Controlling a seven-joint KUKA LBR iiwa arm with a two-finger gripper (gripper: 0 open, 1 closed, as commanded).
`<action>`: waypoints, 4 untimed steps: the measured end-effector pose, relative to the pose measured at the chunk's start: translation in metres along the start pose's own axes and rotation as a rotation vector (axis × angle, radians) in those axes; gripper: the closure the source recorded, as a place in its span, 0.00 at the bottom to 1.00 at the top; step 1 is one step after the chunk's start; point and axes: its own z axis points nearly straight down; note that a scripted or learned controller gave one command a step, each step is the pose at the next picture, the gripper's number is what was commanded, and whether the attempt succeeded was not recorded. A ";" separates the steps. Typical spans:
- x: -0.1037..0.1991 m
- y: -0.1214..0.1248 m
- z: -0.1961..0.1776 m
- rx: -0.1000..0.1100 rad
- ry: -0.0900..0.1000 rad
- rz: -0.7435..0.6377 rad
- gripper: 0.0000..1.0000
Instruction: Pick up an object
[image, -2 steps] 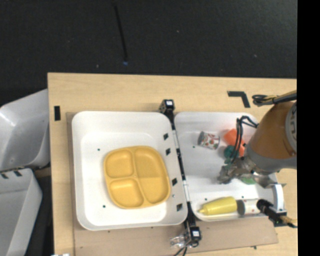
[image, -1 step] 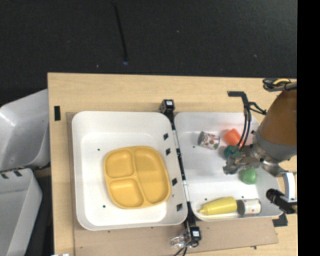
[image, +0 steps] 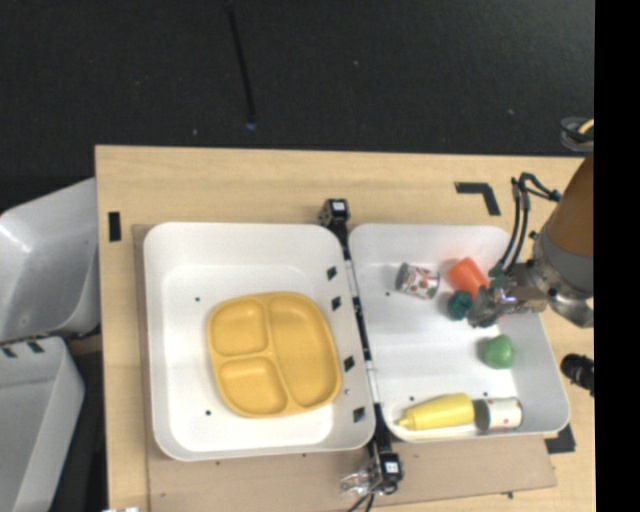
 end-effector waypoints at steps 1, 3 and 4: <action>-0.001 0.001 0.001 0.006 0.002 0.000 1.00; 0.109 0.026 0.013 0.009 0.003 -0.002 1.00; 0.161 0.042 0.021 0.008 0.004 -0.003 1.00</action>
